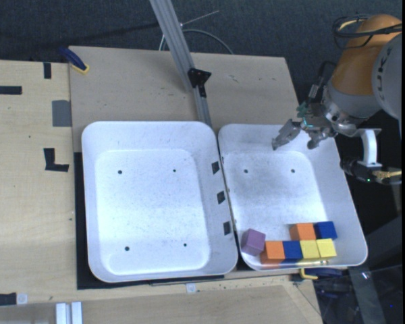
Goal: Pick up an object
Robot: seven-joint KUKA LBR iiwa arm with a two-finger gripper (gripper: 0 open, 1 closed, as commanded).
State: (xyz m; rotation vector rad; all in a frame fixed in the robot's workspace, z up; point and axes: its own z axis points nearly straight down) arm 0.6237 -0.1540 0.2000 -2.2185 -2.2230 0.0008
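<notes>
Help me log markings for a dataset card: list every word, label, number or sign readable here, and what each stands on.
None can be read. The blocks, both white bins and the gripper carry no visible lettering. The black tape marks on the bench are plain shapes, not characters.

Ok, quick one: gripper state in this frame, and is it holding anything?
Gripper: open, nothing between its fingers, above the far end of the right bin.
</notes>
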